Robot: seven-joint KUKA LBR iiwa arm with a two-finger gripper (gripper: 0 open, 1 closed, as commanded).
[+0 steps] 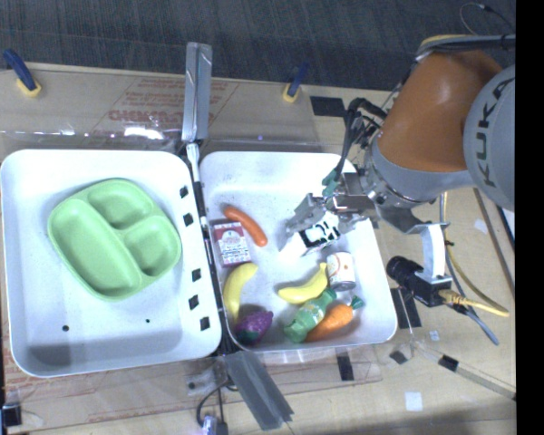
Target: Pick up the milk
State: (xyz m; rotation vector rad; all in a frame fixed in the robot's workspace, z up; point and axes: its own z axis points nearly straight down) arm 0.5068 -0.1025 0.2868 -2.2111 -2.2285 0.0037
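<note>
Milk carton [319,234], black-and-white, just under the gripper [325,208] in the right-hand bin [272,172] as the camera sees it, toward that bin's right side and touching or nearly touching the tool. Cannot tell whether the gripper is wide, narrow or closed on the carton; too much overlap from above. Just below the carton: a small white can [341,269] and a yellow banana [304,288]. Farther down, near the bin's lower wall: a carrot [337,316], a green bottle [302,323], a purple fruit [254,321]. Toward the bin's left: a second banana [238,285], a red box [228,243], a sausage [246,226]. Behind the gripper, the grey arm with its orange band [431,111], reaching in from the right. In the left bin [36,333], a green divided plate [114,236].
</note>
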